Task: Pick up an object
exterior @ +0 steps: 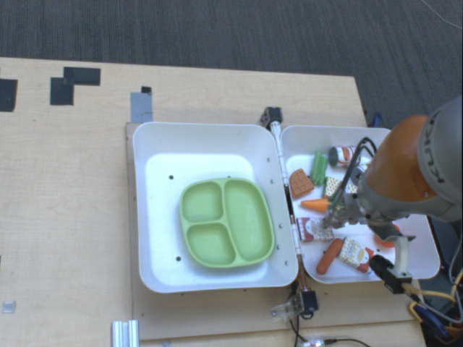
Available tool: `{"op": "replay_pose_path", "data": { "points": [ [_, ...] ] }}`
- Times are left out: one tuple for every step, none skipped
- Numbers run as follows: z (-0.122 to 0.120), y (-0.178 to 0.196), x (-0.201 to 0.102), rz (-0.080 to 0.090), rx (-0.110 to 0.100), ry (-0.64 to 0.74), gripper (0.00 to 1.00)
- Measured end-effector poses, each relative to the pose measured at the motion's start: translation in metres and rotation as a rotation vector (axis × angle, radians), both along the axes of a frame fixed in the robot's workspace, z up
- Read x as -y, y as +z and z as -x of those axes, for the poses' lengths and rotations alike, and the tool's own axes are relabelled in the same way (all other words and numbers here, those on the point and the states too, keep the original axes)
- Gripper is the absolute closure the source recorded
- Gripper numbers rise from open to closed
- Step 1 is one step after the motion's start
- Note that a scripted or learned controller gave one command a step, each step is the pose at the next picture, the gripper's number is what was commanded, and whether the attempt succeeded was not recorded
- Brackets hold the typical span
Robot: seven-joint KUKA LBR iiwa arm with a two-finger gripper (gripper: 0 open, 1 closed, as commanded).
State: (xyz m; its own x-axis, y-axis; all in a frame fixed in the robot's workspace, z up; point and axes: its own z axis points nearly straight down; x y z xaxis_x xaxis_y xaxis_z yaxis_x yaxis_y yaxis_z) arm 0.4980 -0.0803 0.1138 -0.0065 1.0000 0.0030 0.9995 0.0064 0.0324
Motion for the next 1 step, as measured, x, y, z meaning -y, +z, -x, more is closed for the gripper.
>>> {"op": "replay_pose_path", "data": {
  "points": [
    [0.0001, -0.0001, 0.0, 0.0, 0.0, -0.001, 0.0]
  ]
}}
